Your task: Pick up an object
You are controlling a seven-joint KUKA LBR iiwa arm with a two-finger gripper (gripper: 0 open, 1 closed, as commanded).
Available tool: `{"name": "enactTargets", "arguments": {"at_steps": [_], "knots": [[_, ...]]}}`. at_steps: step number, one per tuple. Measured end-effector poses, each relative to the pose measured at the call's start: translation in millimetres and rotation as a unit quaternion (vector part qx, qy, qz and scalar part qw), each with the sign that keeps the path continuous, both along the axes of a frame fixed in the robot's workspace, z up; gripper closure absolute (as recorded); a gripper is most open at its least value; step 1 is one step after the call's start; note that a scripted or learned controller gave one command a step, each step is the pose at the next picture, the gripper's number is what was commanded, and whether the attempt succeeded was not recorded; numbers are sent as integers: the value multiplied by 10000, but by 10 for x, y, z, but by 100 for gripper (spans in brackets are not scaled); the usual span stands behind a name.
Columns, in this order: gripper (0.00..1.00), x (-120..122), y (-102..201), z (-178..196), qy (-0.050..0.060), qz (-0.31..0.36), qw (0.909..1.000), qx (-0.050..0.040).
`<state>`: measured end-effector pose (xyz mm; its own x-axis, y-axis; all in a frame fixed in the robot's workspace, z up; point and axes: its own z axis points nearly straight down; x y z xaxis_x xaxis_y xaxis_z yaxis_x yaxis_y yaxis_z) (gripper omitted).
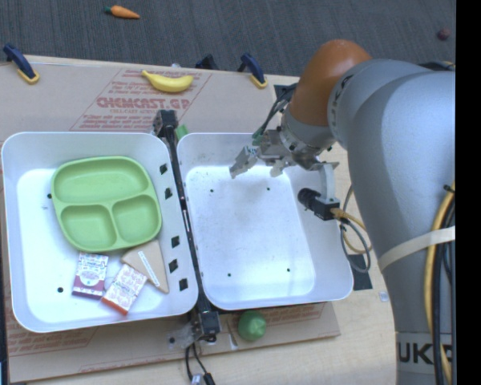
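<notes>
My gripper [260, 165] hangs over the far part of the right bin [329, 275], its two fingers spread apart with nothing between them, so it is open. In the left bin [16, 215] lie a green divided plate [107, 200], two small red-and-white packets [90, 275] [124, 288] and a tan wedge [148, 267]. All of these are well to the left of the gripper, across the divider between the bins.
A yellow banana [168, 79] lies on the cardboard behind the bins. A green ball [252, 325] sits at the bench's front edge. An orange carrot [124, 11] lies on the floor beyond. Blue clamps [21, 62] hold the cardboard's far edge.
</notes>
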<state>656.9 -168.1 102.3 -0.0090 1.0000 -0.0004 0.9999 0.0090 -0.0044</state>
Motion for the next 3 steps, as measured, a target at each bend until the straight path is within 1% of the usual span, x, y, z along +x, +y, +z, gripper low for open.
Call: {"name": "enactTargets", "arguments": {"at_steps": [1, 2, 3], "knots": [[0, -1, -353, -102, -20, -28, 10000, 1], [100, 7, -346, 7, -25, -17, 10000, 3], [0, 6, -346, 6, -24, -16, 10000, 2]]}}
